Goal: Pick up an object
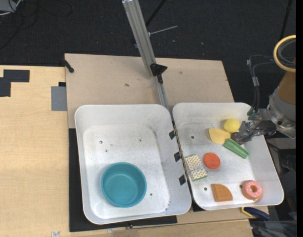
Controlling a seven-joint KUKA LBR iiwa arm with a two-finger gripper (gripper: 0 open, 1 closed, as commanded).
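Observation:
The right bin [201, 113] holds a yellow ball [232, 125], a yellow wedge [218, 135], a green block [236, 148], a red ball [211, 161], a patterned block [195, 167], an orange-brown toast piece [221, 192] and a pink donut [251, 189]. My gripper [246, 132] hovers at the bin's right side, just right of the yellow ball and over the green block's upper end. Its dark fingers point down-left, and nothing shows between them.
A teal bowl [123, 184] sits at the front of the left bin [117, 117]. A slanted metal rail [141, 33] rises behind the bins. The arm's grey body with its orange band [285, 90] stands at the right edge.

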